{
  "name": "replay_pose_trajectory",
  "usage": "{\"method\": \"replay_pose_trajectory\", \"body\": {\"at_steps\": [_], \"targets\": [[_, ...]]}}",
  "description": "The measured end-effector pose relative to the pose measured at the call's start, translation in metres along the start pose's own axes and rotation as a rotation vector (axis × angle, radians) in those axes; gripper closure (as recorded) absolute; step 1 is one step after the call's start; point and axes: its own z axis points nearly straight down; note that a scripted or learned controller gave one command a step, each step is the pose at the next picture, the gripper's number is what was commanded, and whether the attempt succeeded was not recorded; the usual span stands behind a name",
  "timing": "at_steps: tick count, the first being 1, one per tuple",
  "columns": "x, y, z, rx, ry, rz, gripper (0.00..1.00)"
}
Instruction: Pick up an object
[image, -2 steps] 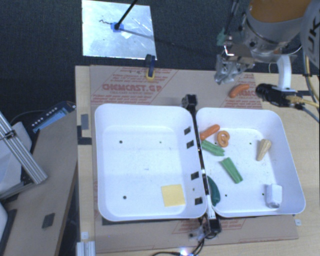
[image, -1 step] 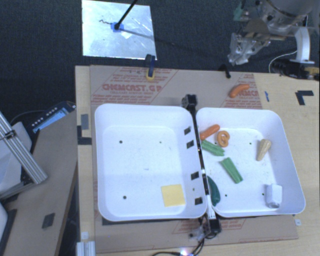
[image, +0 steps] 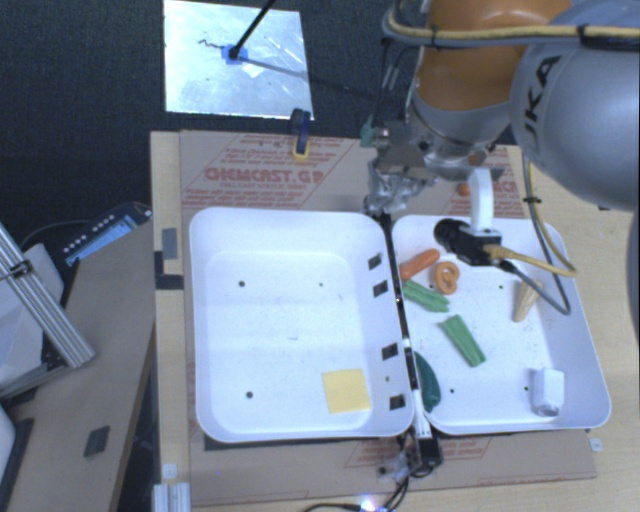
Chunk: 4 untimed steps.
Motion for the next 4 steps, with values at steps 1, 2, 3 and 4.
{"method": "replay_pose_trajectory", "body": {"at_steps": [1, 2, 3, 4], "targets": [[-0.022, 0.046, -0.029, -0.019, -0.003, 0.012, 1.0], [-0.021, 0.054, -0.137, -0.027, -0.002, 0.007, 1.0], [-0.005, -0.017, -0.017, 0.002, -0.003, 0.006, 1.0], [-0.023, 0.049, -0.055, -0.021, -0.003, 0.012, 1.0]]}}
